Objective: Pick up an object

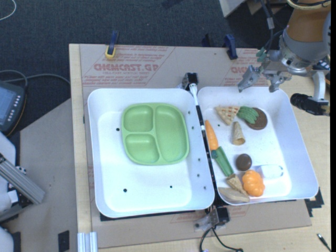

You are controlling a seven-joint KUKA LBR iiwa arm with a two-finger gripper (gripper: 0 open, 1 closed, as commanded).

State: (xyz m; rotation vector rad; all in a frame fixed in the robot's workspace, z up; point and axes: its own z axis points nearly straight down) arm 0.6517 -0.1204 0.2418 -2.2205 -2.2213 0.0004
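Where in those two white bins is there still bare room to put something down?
Left bin: a bare strip below the green tray and a narrower one to its left. Right bin: bare floor along the far-right side, beside the cone and brown ball. Crowded: the right bin's left side and near corner, around the carrot and orange.

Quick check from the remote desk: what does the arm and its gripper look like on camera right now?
The arm is grey metal with a broad orange band above the wrist. Dark cables run down alongside it. The gripper is grey, with two slim fingers splayed from a compact metal body. No markings are legible from this view.
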